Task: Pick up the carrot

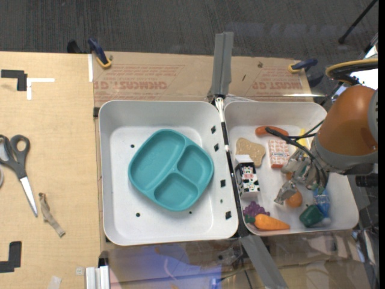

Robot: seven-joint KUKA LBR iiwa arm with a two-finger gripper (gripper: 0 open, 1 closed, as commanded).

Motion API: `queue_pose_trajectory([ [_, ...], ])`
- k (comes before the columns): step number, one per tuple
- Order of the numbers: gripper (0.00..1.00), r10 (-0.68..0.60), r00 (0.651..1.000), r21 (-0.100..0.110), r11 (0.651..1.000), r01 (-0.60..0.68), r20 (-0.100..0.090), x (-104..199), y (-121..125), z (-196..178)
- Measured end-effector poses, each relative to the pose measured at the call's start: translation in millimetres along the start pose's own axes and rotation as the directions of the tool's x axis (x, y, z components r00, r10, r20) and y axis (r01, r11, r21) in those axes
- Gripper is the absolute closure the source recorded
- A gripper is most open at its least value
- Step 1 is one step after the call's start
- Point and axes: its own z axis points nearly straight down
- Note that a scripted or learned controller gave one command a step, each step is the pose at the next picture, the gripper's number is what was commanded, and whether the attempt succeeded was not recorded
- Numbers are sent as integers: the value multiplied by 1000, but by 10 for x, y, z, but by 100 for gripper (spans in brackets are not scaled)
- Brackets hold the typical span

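Plainly, your biggest risk is a grab on the wrong thing. The carrot [271, 223] lies near the front edge of the right bin [340, 224], its thick end just beside a purple grape bunch [255, 210] and its tip pointing right. The tool [289, 192] hangs over the middle of that bin, behind the carrot and to its right, close to a small orange ball [294, 200] and near a green piece [311, 216] and a blue one [321, 201]. I cannot tell from this slant whether the tool is released or clenched, and nothing clearly sits in it (the metal parts blur into the clutter beneath).

So watch for these. If the tool drops where it hangs, it likely meets the orange ball, which shares the carrot's colour and could pass for it. If it travels forward low, it may shove the ball or the green piece into the carrot and roll it against the bin's front wall, where one side of a grip has no room. The carrot tapers, so a close near its tip may squeeze it out sideways. A close near its thick end may catch the grapes too. Neighbours farther back (a biscuit [249, 150], a sausage [271, 130], a printed carton [247, 178]) seem well apart from the path. The teal plate [171, 170] in the left bin [114, 221] plays no part.
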Motion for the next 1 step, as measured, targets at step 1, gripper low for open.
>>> queue_pose_trajectory([
  [1,100,-4,1000,1,1000,4,3,-8,9,-95],
])
